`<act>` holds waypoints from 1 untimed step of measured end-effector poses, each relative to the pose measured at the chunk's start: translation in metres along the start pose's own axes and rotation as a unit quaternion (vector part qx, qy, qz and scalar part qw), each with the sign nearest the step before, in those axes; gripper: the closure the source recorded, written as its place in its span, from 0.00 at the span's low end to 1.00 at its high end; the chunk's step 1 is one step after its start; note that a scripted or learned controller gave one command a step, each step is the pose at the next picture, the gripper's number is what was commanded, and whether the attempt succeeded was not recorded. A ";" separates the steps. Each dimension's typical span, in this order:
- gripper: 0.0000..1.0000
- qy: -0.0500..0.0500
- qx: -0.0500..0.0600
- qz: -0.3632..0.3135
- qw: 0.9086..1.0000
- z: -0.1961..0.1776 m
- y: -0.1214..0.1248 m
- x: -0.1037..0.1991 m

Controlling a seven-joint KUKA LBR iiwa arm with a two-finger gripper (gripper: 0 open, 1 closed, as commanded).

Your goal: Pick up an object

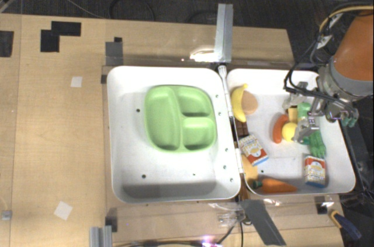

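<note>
Wooden worktop (52, 141) with two white bins side by side on it, dark carpet behind.

Left bin (125, 181) has just one thing: a green divided tray (178, 117), three compartments, sitting flat near the middle. My guess is it's the drop-off spot, since nothing's in it.

Right bin (274, 167) is where all the pickable stuff is piled. Going across: one yellow banana (238, 101) against the left wall with a tan roundish item (250, 102) touching it, one small snack carton (253, 149) below that, one carrot (278, 185) lying along the front edge, one orange piece (277, 129) with a yellow lemon-ish thing (288, 132) right beside it, some green item (315, 143) further right, and one juice-box type carton (314, 170) near the front right corner. So eight loose things, give or take.

Arm (353, 56) comes in from the right and the pincer (305, 129) is down among the lemon and green stuff. Can't tell if it's apart or closed from this angle, or whether it's got anything. Looks like it's going for that cluster.
</note>
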State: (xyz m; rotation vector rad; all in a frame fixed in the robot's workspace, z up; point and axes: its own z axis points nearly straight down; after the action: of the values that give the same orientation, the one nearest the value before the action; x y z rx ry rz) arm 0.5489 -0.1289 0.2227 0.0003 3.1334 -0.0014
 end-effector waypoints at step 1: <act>0.00 0.003 0.000 0.123 0.992 0.120 0.011 -0.022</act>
State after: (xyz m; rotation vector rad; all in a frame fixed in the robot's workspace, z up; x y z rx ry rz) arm 0.5721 -0.1175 0.1028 0.3876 3.1145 0.0014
